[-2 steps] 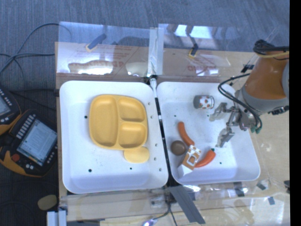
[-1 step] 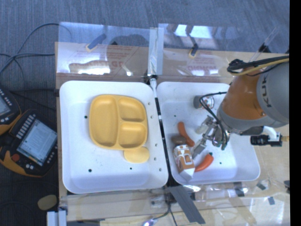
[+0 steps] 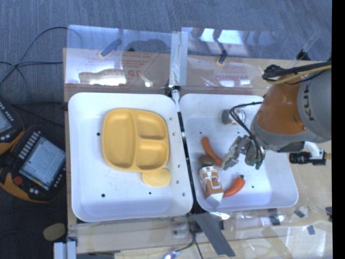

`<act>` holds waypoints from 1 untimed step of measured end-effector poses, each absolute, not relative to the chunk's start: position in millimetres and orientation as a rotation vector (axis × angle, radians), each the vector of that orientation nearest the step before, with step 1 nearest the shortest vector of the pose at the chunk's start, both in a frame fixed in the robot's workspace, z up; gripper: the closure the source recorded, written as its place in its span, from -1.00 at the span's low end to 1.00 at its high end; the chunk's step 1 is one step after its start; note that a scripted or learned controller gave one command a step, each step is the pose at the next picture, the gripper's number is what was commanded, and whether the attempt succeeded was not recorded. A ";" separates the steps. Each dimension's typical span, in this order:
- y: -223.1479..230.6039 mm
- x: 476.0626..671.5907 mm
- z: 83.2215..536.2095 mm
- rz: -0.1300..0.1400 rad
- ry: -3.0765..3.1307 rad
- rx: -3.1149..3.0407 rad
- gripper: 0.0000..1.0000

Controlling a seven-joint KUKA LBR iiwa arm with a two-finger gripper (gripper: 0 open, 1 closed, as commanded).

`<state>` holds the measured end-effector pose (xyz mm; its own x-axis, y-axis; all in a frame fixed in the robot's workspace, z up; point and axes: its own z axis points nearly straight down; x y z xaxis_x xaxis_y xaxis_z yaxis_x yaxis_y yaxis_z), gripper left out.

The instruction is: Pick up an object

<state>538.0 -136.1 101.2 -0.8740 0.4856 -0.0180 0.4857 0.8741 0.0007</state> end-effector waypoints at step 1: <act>-60.2 484.2 183.5 -0.002 3.076 0.637 1.00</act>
<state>484.2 -60.2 183.5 -0.9177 0.3972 -0.0004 0.3972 0.9177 -0.0010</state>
